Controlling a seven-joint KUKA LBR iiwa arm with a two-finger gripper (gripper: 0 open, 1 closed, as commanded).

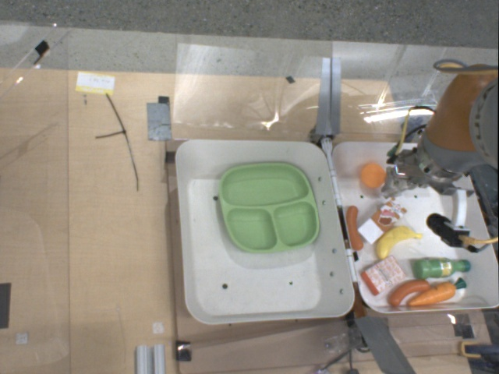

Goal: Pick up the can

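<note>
While the arm's grey two-finger gripper (399,174) hovers over the right white bin (475,306), jaw state cannot be told. Small red-and-white can (389,210), apparently, lies just beneath, between orange ball (373,175) and yellow banana (396,240). Step: approach. Next: descend, straddle can.

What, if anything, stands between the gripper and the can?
Nothing visible does. The gripper hangs beside a small red-and-white thing, probably the can. The orange lies to its left and the banana lies below it in the view, both aside.
</note>
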